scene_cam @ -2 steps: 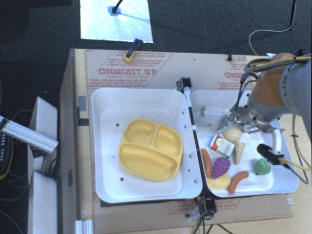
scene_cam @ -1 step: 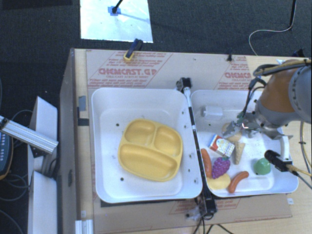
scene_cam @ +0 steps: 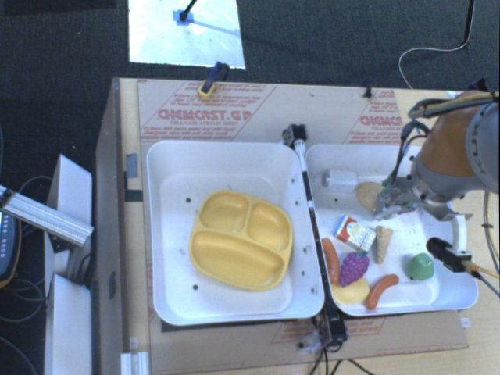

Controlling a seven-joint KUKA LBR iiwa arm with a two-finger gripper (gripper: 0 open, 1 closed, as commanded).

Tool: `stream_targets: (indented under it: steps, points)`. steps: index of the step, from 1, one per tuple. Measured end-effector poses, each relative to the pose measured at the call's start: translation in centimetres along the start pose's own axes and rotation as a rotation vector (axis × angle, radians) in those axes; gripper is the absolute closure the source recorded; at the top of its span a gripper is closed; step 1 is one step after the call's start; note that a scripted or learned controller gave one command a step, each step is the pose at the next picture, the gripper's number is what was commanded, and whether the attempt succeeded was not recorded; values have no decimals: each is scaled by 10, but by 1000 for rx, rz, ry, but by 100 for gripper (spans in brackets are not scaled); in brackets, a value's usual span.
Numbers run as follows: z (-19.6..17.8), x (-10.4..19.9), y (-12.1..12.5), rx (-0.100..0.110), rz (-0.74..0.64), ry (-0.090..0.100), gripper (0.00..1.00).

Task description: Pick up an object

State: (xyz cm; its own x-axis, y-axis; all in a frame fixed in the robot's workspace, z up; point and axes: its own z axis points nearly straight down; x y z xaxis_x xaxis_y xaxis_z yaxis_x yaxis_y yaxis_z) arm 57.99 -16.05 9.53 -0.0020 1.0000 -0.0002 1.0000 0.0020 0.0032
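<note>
Our pincer (scene_cam: 388, 202) hangs low over the right bin (scene_cam: 461, 287), we cannot tell its state, the potato (scene_cam: 368, 195) just beside it, nothing lifted yet.

A yellow divided tray (scene_cam: 242, 238) lies in the left bin (scene_cam: 168, 209). In the right bin (scene_cam: 461, 291), toward the frame's right, the claw (scene_cam: 388, 203) hangs just beside a tan potato-like piece (scene_cam: 367, 194) — below them sit a small carton (scene_cam: 355, 233), purple grapes (scene_cam: 354, 267), two sausages and a green apple (scene_cam: 419, 266).
</note>
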Motion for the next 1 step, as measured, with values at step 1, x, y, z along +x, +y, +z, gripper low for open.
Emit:
stream_targets:
  steps: [1]
  points:
    - [-55,-47,-41,0,2,-2,100]
